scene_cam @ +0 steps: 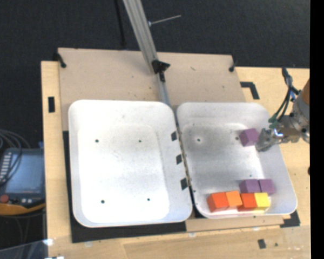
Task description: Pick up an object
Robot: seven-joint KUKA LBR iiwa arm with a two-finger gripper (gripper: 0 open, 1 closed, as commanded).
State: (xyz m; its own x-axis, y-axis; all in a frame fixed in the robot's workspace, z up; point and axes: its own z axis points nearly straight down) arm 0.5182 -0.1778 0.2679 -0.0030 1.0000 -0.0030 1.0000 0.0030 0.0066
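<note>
We logged two shallow white bins side by side on the bench. The left bin (pixel 86 144) showed only a scuffed, grey-speckled floor with four small dark dots. The right bin (pixel 205 120) held every loose object we could count.

Near the right bin's upper right area sat a lone purple block (pixel 249 137), resting on the bin floor, apart from the others. Along the bin's near edge we noted a cluster: an orange-red block (pixel 218 201), a lighter orange block (pixel 233 198) touching it, another orange-red block (pixel 249 201), and a yellow block (pixel 262 200) at the row's right end. Two more purple blocks (pixel 258 186) sat just behind the row, touching each other.

The gripper (pixel 265 141) came in from the right, low over the bin's right rim, just beside the lone purple block on its right side. We could not tell whether its fingers were spread or pressed together; the metal parts blurred into one pale mass. We saw no block between them, and whether the tool touched the purple block was unclear. The arm's grey wrist and a sliver of orange band (pixel 305 90) showed at the right, with dark cables looping above.

A slanted aluminium rail (pixel 143 28) ran down from the top toward the gap between the bins. A pendant with a screen (pixel 19 177) lay left of the bench
</note>
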